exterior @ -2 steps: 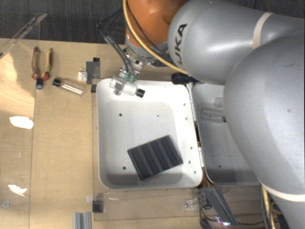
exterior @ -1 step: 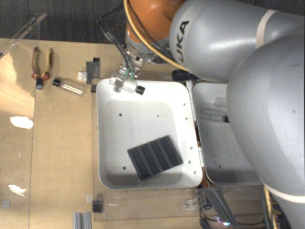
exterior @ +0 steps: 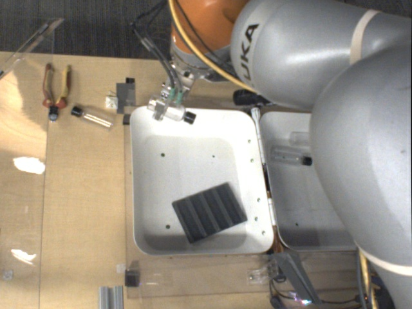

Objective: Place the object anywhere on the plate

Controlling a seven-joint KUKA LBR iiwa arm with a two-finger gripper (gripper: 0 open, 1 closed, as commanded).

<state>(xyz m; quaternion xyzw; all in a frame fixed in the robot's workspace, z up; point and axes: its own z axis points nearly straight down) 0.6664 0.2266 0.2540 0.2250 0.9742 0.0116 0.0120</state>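
Note:
A dark ribbed rectangular plate (exterior: 209,212) lies tilted on the floor of the left bin (exterior: 148,172), toward its front. The gripper (exterior: 170,108) hangs over the bin's far left corner, well behind and left of the plate. A small green and white piece (exterior: 175,96) shows at the gripper's tip, and I cannot tell whether it is a held object or part of the tool. The grey arm with its orange band (exterior: 206,11) covers the upper right of the view.
The right bin (exterior: 290,192) holds a clear tube-like item (exterior: 290,153) with a dark end. On the bench left of the bins lie red-handled pliers (exterior: 56,89), a clear vial (exterior: 93,116) and a small black block (exterior: 127,94).

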